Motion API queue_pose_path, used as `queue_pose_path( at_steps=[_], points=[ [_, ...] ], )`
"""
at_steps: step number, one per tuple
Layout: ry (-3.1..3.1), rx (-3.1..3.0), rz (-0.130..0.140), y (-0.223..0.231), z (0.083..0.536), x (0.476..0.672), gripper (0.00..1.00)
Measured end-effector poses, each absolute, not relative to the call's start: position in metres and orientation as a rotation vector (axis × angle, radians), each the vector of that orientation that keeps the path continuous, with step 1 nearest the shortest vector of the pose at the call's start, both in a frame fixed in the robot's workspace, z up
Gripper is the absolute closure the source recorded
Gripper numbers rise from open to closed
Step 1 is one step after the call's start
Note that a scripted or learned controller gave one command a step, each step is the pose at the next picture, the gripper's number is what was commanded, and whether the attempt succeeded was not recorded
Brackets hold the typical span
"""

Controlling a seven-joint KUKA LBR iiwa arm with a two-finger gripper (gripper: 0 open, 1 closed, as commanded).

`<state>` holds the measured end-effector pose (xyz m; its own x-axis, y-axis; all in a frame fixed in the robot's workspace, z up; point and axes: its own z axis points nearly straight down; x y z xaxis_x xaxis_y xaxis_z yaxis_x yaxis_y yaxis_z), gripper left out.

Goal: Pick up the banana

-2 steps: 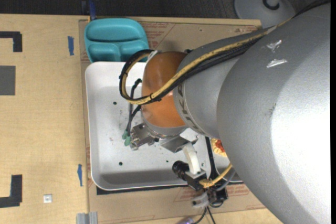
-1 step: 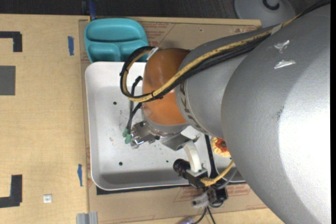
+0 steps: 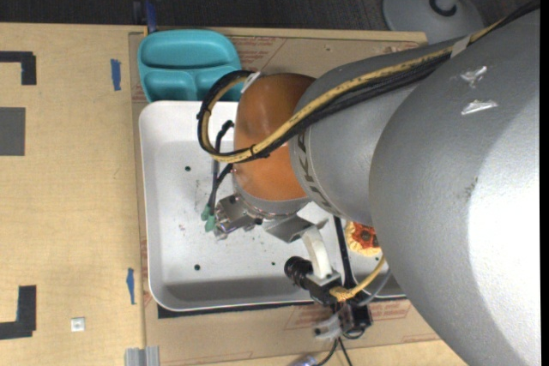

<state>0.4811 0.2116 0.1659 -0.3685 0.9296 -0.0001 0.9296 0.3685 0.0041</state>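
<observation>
The grey arm [image 3: 446,184] reaches in from the right and covers most of the right half of the view. Its orange band [image 3: 266,141] sits over the upper middle of the white bin [image 3: 163,184]. Below the band, the gripper [image 3: 214,219] hangs low over the bin's floor, a little left of the bin's centre, with a small green part showing at its left end. It is seen from above and partly behind its own metal mount, so it cannot be told whether it is open or closed, and nothing can be seen held in it. The bin floor around it is white with a few dark specks [image 3: 190,170].

Where the banana lies cannot be told from this view. A small orange-and-red thing [image 3: 362,237] shows just right of the gripper mount, at the edge of the arm's bulk; what it is cannot be made out.

A yellow-and-black cable [image 3: 360,81] runs along the arm and loops around the band. A teal moulded tray [image 3: 184,64] rests against the bin's far edge. The bin sits on a tan bench [image 3: 69,184] marked with black tape [image 3: 21,69] and short strips of blue tape [image 3: 116,75]. A grey round stand base [image 3: 420,0] stands on the dark floor beyond the bench, at the upper right.
</observation>
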Motion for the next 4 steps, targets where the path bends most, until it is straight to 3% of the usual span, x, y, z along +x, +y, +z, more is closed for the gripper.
queue_pose_path(
  at_steps=[1,2,3,4],
  points=[
    [2.661,1.665,0.011,0.217,0.088,0.480,1.00],
    [2.661,1.668,0.011,0.217,0.098,0.481,1.00],
    [2.675,1.647,0.001,0.208,0.187,0.479,1.00],
    [2.754,1.507,0.009,0.215,0.088,0.495,1.00]
  ],
)
